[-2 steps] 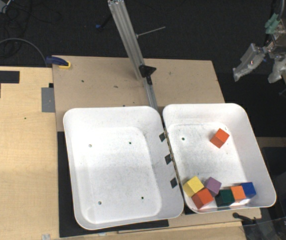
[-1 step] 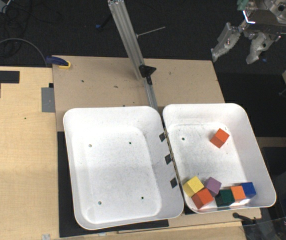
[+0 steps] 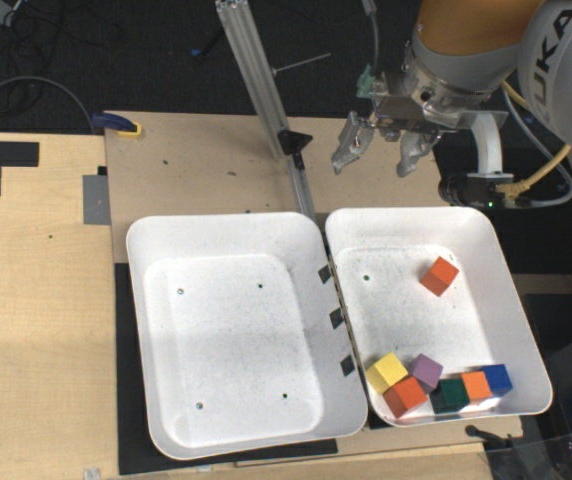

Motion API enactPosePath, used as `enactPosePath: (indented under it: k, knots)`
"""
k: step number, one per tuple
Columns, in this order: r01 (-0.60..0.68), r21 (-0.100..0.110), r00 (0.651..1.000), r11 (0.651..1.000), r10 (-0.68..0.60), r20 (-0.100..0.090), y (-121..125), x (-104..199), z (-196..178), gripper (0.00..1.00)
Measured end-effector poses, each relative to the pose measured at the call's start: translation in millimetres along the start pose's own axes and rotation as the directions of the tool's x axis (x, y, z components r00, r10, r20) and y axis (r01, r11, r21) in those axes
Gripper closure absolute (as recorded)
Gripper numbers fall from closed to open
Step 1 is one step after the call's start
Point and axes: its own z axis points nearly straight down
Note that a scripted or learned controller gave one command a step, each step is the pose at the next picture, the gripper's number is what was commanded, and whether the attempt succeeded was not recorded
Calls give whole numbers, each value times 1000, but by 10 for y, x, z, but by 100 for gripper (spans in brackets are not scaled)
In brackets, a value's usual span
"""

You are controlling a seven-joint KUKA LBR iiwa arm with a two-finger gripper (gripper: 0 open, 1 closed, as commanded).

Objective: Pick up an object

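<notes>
Orange cube (image 3: 439, 275): sits alone mid right bin (image 3: 506, 268)
Other cubes (image 3: 436, 383): bunched in that bin's near corner
Tool (image 3: 384, 151): fingers spread wide, holding nothing, up above the table (image 3: 206, 163)

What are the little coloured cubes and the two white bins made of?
The small coloured cubes, like the lone orange one, look like painted wood or matte plastic: flat colour, no shine. The two shallow white bins look like thin moulded plastic with rounded rims.

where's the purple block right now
The purple block lies in the right bin, near its front edge, between the yellow block and the green block.
</notes>
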Motion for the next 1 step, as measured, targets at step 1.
enactPosePath:
  k: [1]
  knots:
    - [3,1,1000,1000,-3,-1,-569,515,529,0]
